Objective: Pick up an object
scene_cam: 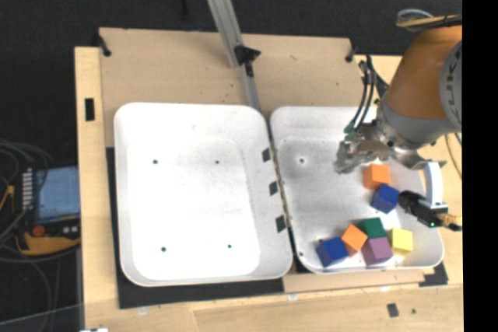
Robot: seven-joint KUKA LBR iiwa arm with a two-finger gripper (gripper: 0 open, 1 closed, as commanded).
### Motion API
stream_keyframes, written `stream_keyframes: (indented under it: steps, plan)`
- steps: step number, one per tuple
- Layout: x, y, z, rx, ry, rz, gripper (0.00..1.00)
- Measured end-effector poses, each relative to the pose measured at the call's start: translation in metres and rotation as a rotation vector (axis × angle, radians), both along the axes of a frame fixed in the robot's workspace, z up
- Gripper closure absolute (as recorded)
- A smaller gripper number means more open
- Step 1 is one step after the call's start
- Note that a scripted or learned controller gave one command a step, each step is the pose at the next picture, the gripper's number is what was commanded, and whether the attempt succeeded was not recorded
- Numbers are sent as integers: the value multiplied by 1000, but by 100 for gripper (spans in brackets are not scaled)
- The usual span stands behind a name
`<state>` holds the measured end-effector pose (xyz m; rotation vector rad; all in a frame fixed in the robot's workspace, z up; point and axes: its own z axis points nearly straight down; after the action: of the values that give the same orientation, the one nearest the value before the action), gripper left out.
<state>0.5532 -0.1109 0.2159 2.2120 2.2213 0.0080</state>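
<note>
at the near edge of the right bin [311, 128] a cluster sits together: a blue block [332, 250], an orange block [355, 237], a purple block [377, 249], a green block [374, 227] and a yellow block [401, 239]. a little farther, toward the right wall, a second blue block [384, 198] lies just beside another orange block [377, 174]. the gripper [348, 154] hangs just left of and slightly beyond that orange block, which looks like the closest target; a short move right and nearer would cover it. whether the claw is open or closed, i cannot tell, and nothing is seen in it. the left bin [140, 120] lies well apart.
</note>
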Motion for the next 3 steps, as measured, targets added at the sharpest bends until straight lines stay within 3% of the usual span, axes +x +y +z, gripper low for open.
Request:
stream_keyframes:
  steps: [1, 3]
  plan:
    - [1, -1, 23, 1, 4, 1, 100]
    - [-11, 101, 13, 1, 9, 1, 100]
